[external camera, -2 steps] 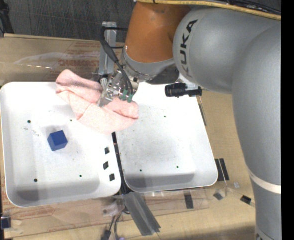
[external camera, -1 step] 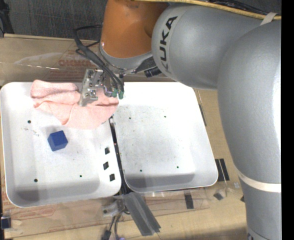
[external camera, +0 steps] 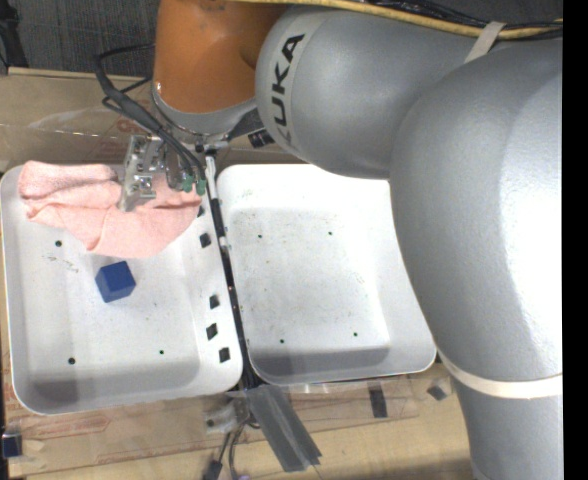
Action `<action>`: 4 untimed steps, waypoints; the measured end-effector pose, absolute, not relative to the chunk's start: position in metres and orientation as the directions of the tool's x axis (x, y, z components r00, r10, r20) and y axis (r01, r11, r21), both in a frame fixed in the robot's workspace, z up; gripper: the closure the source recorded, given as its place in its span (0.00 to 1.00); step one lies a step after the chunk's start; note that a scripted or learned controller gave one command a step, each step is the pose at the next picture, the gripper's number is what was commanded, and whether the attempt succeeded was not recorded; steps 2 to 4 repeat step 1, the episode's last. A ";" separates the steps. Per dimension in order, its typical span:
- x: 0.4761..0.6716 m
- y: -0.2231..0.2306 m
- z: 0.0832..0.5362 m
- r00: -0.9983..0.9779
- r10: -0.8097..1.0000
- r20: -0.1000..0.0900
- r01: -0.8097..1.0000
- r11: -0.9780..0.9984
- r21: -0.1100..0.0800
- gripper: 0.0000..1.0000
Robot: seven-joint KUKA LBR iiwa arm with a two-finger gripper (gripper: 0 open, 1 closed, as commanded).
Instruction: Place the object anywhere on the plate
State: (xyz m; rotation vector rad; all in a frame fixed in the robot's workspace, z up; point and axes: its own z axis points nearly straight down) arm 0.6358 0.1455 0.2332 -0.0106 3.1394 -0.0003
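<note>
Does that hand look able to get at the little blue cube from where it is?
Probably yes. The blue cube sits alone on bare bin floor, nothing over it, just below the pink cloth where the hand hovers.

soft pink cloth (external camera: 109, 208), smooth blue block (external camera: 115, 280)

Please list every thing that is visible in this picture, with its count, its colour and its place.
cloth: one, pink, crumpled at the far end of the left bin.
block: one, blue, in the left bin, near the cloth's edge.
bins: two, white, shallow, side by side on the bench.
bench: one, brown, under the bins.
arm: one, grey with an orange band, reaching in from the right.
gripper: one, metal, over the cloth.
</note>
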 end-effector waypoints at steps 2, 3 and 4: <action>0.636 0.145 0.234 -1.000 -0.006 -0.003 -0.006 1.000 0.000 0.00; 0.636 0.145 0.234 -1.000 -0.006 -0.003 -0.006 1.000 0.000 0.00; 0.636 0.145 0.234 -1.000 -0.006 -0.003 -0.006 1.000 0.000 0.00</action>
